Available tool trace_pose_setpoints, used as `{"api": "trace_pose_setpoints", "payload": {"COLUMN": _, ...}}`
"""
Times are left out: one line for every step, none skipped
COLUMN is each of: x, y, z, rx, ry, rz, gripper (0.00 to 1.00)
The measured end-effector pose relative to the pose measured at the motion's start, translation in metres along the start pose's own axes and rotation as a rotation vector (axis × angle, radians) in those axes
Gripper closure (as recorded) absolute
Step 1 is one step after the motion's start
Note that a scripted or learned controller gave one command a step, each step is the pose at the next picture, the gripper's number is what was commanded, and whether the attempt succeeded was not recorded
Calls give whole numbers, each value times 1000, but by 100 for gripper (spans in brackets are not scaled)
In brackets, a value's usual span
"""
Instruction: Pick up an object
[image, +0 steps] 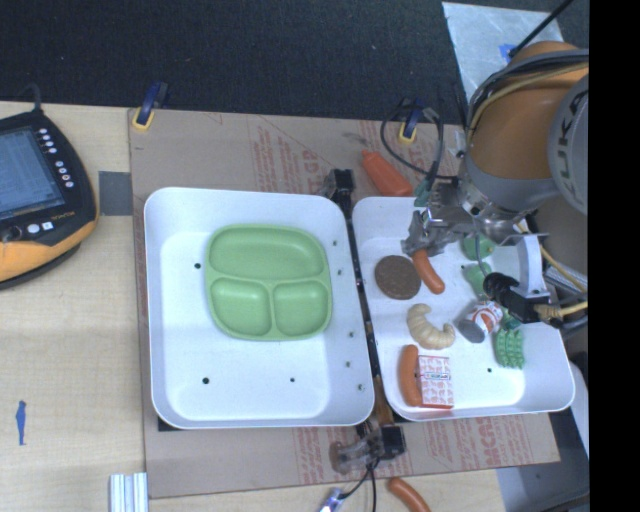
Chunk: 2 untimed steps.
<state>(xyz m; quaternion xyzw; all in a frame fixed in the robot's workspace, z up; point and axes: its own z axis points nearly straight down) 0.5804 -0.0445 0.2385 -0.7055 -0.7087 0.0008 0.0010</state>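
Camera view: the gripper (424, 238) sits low over the upper part of the right bin (545, 395), directly above the upper end of a small orange-red sausage (429, 271) that lies tilted just beside a round brown patty (397, 277). Finger state cannot be determined; the finger area is dark and partly masked by the wrist, and no object is visibly between the fingers. Further down the right bin lie a croissant (430, 328), a second sausage (408, 373), a red-and-white packet (434, 382) touching it, and what appears to be a green toy (510, 347) near the right wall. The left bin (172, 395) holds a green divided plate (268, 281).
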Motion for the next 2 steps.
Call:
{"api": "trace_pose_setpoints", "payload": {"x": 20, "y": 14, "z": 1, "rx": 0, "ry": -1, "rz": 0, "gripper": 100}}
{"api": "trace_pose_setpoints", "payload": {"x": 61, "y": 22, "z": 16, "rx": 3, "ry": -2, "rz": -2, "gripper": 100}}
